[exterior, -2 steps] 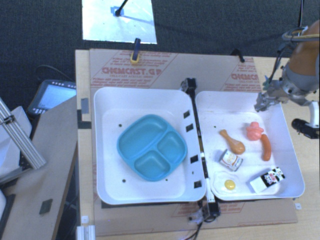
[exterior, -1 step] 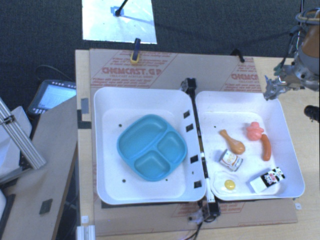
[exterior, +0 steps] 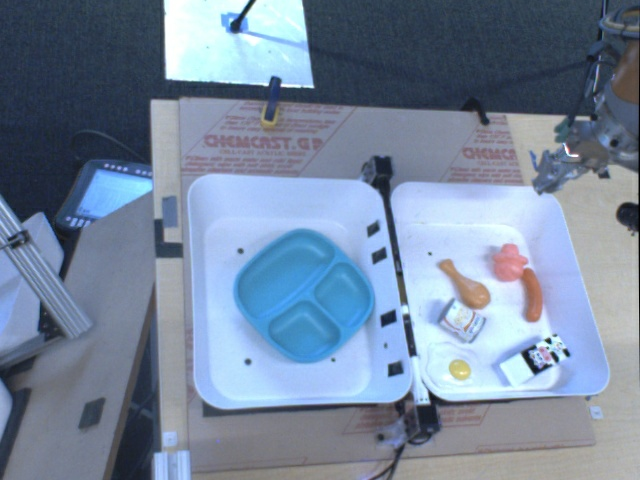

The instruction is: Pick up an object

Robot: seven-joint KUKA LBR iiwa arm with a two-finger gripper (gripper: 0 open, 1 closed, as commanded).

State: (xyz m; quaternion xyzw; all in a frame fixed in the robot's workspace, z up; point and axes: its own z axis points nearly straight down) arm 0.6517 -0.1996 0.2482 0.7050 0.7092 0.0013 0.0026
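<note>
The right bin [exterior: 575, 243] holds a chicken drumstick [exterior: 465, 284], a pink toy [exterior: 509, 261], an orange sausage [exterior: 532, 295], a small can lying on its side [exterior: 462, 320], a fried egg [exterior: 457, 369] and a black-and-white carton [exterior: 534, 359]. My gripper [exterior: 553, 171] hangs at the far right, above the bin's back right corner and apart from all the objects. Nothing sits between its fingers that I can make out.
The left bin [exterior: 210, 218] carries a blue divided plate [exterior: 303, 294]. A black clamp strip [exterior: 388, 268] joins the two bins. A yellow clip [exterior: 271, 113] sits on the cardboard behind them, and a tablet [exterior: 100, 196] lies off to the left.
</note>
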